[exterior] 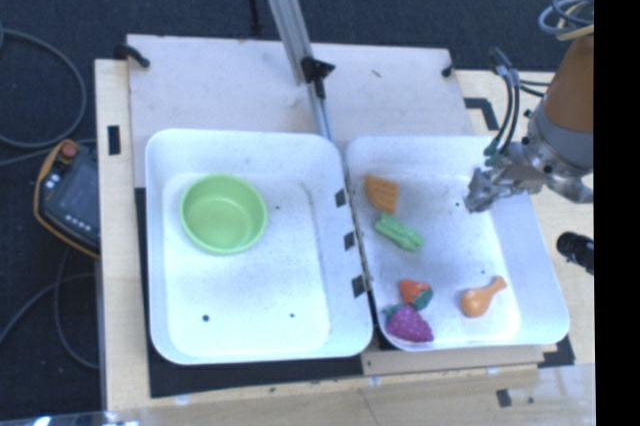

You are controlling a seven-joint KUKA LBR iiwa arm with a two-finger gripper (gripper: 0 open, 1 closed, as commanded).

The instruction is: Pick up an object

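At right of frame, progress: nothing lifted yet.
Gripper (483,191): over right bin (535,259), upper right; finger state impossible to tell.
Candidates: orange block (381,193), green piece (398,233), drumstick (481,297), all lying in bin.
Left: descend, grasp, lift.

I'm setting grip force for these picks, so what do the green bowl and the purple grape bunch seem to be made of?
The green bowl looks like hard moulded plastic: uniform lime colour, smooth walls and a soft sheen at the rim. The purple grape bunch looks like a toy, probably plastic or rubber: flat saturated colour and a lumpy moulded shape. The view is too coarse to tell hard from soft.
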